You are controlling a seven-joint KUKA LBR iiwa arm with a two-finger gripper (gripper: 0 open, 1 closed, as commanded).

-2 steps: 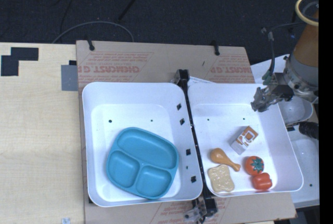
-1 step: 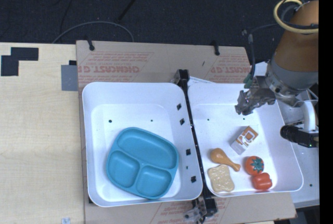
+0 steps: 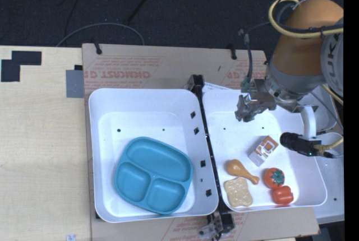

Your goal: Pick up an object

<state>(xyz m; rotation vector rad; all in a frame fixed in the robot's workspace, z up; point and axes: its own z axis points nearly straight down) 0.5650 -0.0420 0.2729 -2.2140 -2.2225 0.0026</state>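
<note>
Pale wood counter (image 3: 39, 144) fills the far left, well away from the fingers. Next comes the left white bin (image 3: 140, 102), which holds a blue divided tray (image 3: 152, 174) lying flat; it sits well to the left of the fingers and nearer the viewer. A black divider (image 3: 203, 144) separates that bin from the right white bin (image 3: 224, 116). The fingers (image 3: 248, 108) hang over the far part of the right bin, pointing down and to the left, with nothing visible between them; whether they are spread or closed cannot be told from this angle. Below them and slightly left lies a tan drumstick toy (image 3: 242, 170), and below that a slice of toast (image 3: 238, 191), touching or nearly touching the drumstick. Below and slightly right of the fingers rests a small white and orange carton (image 3: 263, 149), tilted. Further right and lower sit a red tomato (image 3: 274, 177) and, just beside it, a red pepper-like piece (image 3: 282, 195). All five small things lie apart from the fingers. The grey arm with its orange band (image 3: 305, 38) rises to the right.
</note>
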